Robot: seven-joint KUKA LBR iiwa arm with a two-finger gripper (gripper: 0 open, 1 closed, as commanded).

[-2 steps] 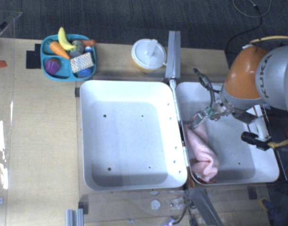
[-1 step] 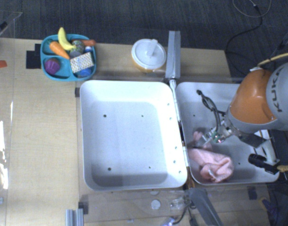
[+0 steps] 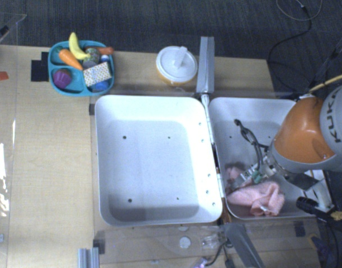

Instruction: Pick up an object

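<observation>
The gripper (image 3: pixel 255 175) sits low in the right bin (image 3: pixel 243 113), at the near end, directly above and apparently touching a pink cloth (image 3: pixel 257 199) that lies bunched against the bin's near wall. Whether it is wide, narrow or closed on anything cannot be told — the end of the tool is small, cluttered with greenish and metallic parts, and partly covered by the wrist. The cloth is the only loose item seen in that bin and is judged to be the object intended for pick-up; its crumpled heap, with one paler fold (image 3: pixel 233 175) reaching toward the divider, offers a raised ridge that a downward approach would suit. No part of the cloth is seen lifted clear of the bin floor, so a grasp is not confirmed. The arm (image 3: pixel 305 135) enters from the right, its orange band bulking over the bin's far right portion, with the wrist angled down and toward the left — a reaching, descending posture. A dark cable (image 3: pixel 246 132) trails across the bin floor behind the tool. The left bin (image 3: pixel 154 108) lies alongside. Beyond the bins stand a blue tray of toy food (image 3: pixel 80 67) and a lidded white cup (image 3: pixel 176 64), both well apart from the work.
</observation>
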